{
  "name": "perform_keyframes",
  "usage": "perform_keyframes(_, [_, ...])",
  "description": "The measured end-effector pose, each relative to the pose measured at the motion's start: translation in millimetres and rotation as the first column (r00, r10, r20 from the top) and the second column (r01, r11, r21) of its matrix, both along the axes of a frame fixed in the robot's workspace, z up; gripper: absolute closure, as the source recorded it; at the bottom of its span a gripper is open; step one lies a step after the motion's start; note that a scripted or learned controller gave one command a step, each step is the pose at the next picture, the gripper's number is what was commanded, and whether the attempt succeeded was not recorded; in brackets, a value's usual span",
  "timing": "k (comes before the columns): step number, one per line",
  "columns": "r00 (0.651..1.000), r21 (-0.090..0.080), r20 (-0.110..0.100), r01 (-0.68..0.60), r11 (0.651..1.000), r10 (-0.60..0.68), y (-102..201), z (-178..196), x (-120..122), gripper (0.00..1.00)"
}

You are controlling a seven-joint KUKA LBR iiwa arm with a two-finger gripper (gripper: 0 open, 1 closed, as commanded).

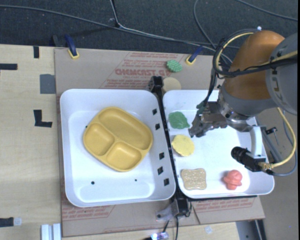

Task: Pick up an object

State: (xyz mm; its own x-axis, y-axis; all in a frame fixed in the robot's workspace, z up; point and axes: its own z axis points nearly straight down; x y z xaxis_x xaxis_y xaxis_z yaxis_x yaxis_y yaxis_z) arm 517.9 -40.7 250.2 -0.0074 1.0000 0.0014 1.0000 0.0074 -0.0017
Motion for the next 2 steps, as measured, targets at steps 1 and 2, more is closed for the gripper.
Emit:
perform_keyframes(1, [1.000,-0.001,-0.001,0.002,1.000,-0.002,44.4,-11.3,0.7,1.00])
perform_keyframes(2, [1.000,-0.001,0.000,0.001,1.000,-0.001,88.3,-14.9,11.0,1.00])
